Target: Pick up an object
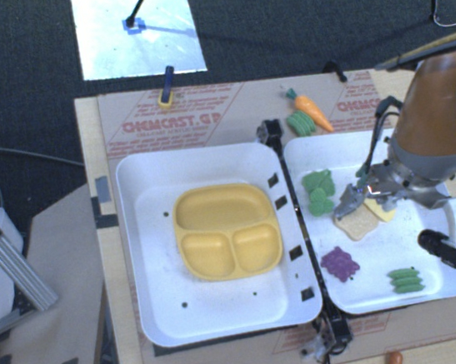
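My gripper (354, 199) hangs low over the middle of the right bin (349, 145), its metal fingers pointing left. Directly under and beside it lie a tan bread slice (357, 223) and a yellow cheese piece (381, 210). Green broccoli (319, 191) sits just left of the fingertips. A purple grape bunch (340, 263) lies nearer the front, and green pea pods (405, 280) rest at the front right. I see nothing clearly held between the fingers.
The left bin (150, 255) holds a yellow divided plate (225, 229). A toy carrot (311, 108) and a green piece (301, 124) lie on the cardboard behind the right bin. Black clips line the divider between bins.
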You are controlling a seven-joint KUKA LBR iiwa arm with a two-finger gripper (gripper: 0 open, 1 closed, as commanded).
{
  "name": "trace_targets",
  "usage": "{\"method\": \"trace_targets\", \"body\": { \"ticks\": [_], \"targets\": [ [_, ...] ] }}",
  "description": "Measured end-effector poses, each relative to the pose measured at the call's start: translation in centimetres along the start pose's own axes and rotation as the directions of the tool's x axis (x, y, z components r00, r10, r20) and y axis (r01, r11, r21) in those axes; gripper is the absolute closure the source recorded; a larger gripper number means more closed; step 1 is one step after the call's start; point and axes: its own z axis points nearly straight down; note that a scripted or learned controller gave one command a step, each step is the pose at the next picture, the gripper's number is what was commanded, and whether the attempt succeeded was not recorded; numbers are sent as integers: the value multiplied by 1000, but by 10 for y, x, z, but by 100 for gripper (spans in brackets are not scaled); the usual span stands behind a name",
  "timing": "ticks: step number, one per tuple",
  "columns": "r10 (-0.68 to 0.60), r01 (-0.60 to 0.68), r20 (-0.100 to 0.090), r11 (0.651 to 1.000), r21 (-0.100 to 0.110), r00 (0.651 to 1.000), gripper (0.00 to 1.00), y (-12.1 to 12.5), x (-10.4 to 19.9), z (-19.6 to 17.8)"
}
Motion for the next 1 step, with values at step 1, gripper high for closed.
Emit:
{"method": "trace_targets", "body": {
  "ticks": [1],
  "targets": [
    [2, -2, 4, 1000, -6, 1000, 0, 13, -25, 104]
  ]
}}
